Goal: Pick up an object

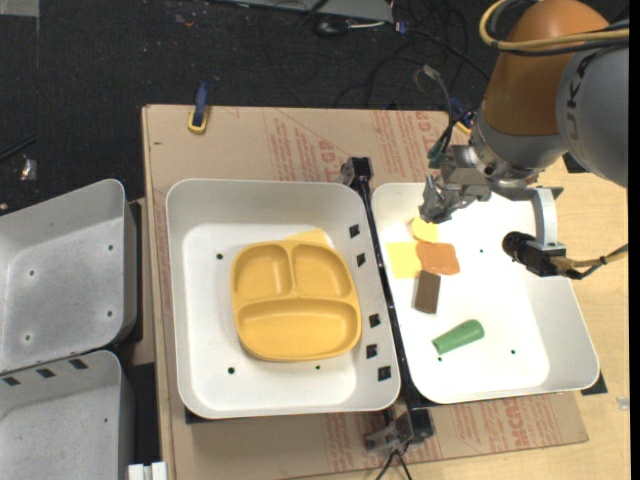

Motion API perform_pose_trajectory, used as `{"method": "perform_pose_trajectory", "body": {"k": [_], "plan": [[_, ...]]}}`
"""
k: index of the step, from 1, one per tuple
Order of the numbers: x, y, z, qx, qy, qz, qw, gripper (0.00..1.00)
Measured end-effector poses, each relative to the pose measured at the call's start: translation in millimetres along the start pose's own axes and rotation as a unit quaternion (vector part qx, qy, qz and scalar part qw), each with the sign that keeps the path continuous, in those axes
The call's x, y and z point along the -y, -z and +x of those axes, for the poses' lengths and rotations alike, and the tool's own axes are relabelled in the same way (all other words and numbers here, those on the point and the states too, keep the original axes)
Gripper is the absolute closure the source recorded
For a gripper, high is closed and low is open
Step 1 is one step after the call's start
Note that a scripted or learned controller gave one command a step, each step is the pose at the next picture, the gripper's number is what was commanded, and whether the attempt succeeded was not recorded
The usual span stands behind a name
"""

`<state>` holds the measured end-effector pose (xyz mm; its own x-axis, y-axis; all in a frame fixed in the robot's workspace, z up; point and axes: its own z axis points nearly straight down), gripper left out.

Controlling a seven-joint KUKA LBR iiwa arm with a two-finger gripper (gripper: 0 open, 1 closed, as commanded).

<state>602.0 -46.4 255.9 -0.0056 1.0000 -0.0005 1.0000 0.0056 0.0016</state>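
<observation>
The right bin [540,368] holds several small items: a yellow square piece [401,259], a pale yellow round piece [424,230], an orange-brown piece [438,258], a dark brown block [427,292] and a green cylinder [458,336]. My gripper [437,206] hangs at the bin's upper left, just above the pale yellow round piece, which it partly hides. The arm's grey body and orange band [535,63] rise to the upper right.
The left bin [200,368] holds a yellow divided tray [295,301]. A black divider [375,258] runs between the bins. Grey metal trays [60,258] lie at the far left. A blue and yellow clamp [199,111] sits on the bench's back edge. A black cable part [535,252] hangs over the right bin.
</observation>
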Motion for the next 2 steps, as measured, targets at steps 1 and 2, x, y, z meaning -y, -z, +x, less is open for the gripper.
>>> {"method": "perform_pose_trajectory", "body": {"k": [1, 2], "plan": [[-17.6, -15.9, 54.4, -0.001, 0.001, 0.000, 1.0000, 1.00], [-31.5, -26.8, 101.7, 0.000, 0.000, 0.000, 1.0000, 1.00]]}}
